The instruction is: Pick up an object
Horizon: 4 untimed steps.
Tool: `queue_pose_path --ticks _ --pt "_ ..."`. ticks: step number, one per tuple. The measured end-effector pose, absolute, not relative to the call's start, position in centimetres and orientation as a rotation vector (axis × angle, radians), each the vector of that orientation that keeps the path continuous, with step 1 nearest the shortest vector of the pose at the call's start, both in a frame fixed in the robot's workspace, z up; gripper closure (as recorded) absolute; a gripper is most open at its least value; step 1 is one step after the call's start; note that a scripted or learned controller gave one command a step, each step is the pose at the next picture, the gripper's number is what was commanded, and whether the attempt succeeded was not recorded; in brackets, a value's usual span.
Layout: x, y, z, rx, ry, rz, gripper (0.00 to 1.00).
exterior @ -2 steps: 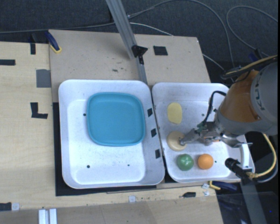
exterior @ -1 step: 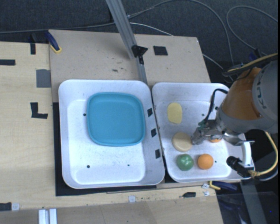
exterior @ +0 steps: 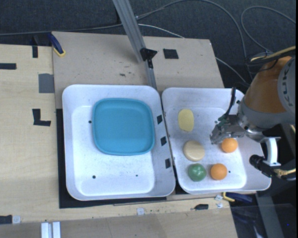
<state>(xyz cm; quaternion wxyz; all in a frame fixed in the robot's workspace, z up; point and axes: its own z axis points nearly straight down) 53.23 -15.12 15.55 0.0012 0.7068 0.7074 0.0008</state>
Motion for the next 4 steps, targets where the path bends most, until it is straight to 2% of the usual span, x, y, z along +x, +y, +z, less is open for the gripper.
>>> queue_pose_path --ticks 1,3,4 --pt "53.3 -15.1 20.8 2.219 2.22 0.003 1.0" --pt "51.2 -4.7 20.4 2.218 2.227 0.0 1.0" --pt "51.9 -0.2 21.3 2.217 2.227 0.001 1.0"
